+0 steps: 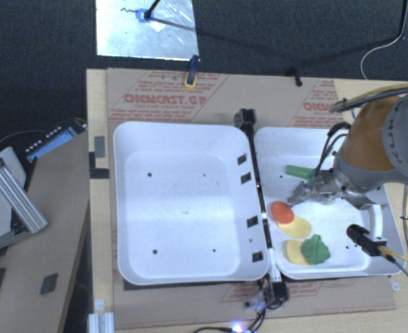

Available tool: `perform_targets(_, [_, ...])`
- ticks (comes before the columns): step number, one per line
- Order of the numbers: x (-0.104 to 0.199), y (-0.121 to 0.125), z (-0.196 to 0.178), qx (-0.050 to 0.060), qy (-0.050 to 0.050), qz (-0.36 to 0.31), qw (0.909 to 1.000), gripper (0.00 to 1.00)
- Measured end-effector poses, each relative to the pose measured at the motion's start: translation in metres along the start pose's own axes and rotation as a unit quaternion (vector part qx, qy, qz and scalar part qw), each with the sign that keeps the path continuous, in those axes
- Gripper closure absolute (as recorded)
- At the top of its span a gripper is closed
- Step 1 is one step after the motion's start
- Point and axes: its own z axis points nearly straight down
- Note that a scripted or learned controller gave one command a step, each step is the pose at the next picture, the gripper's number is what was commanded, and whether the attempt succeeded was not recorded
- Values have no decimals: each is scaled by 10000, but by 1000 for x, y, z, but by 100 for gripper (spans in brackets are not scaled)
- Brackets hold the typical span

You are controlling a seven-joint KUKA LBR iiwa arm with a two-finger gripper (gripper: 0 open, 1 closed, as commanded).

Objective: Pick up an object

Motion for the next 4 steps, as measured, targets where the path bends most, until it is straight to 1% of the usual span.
perform_targets(1, [9, -6, 0, -22, -10, -14, 10000, 0])
perform_targets(2, [120, -5, -106, -71, 5, -69, 10000, 0])
perform_targets(3, [113, -6, -111, -45, -7, -31, 10000, 100])
perform_targets(4, [142, 54, -100, -50, -6, -37, 10000, 100])
